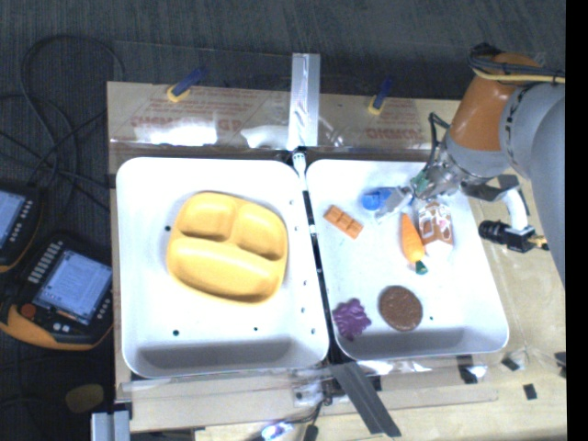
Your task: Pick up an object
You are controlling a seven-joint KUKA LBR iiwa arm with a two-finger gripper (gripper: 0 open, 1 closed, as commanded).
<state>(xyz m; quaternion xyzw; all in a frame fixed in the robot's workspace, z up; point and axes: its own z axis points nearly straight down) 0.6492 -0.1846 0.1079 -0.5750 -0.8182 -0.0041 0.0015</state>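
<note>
Gripper (424,187), grip unclear from here, hangs low in the right bin (459,333) between the blue piece (374,199) and carrot (411,237), seemingly mid-reach; next comes closing and lifting.

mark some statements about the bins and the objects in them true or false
1. The yellow bread-shaped piece lies in the left bin. True.
2. The carrot lies in the left bin. False: it lies in the right bin.
3. The brown disc sits beside the purple piece. True.
4. The gripper hangs over the yellow piece. False: it is over the right bin, near the blue item.
5. The orange block is stacked on the brown disc. False: they lie apart.
</note>
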